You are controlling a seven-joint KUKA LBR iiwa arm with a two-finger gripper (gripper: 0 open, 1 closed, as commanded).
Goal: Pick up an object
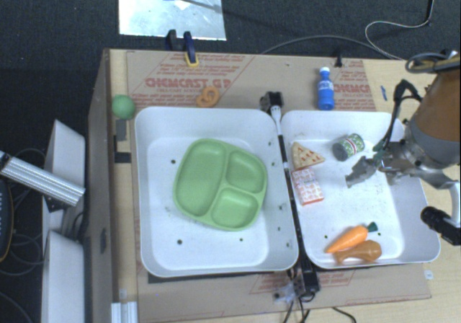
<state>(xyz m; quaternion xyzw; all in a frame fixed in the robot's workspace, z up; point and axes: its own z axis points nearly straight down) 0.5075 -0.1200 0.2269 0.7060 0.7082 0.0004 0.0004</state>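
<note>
While the claw [358, 172] hangs over the right bin [403, 242], fingers parted and nothing held, the can [349, 145] lies just beyond, toward the desk's far edge. Being round, it could be rolled away by an off-centre closure.

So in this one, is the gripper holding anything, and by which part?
Nothing is held. The gripper hangs over bare floor of the right bin, below the small can, with nothing between its fingers.

Matt green plastic-looking tray [220, 184]; smooth white bins [209, 123].
</note>
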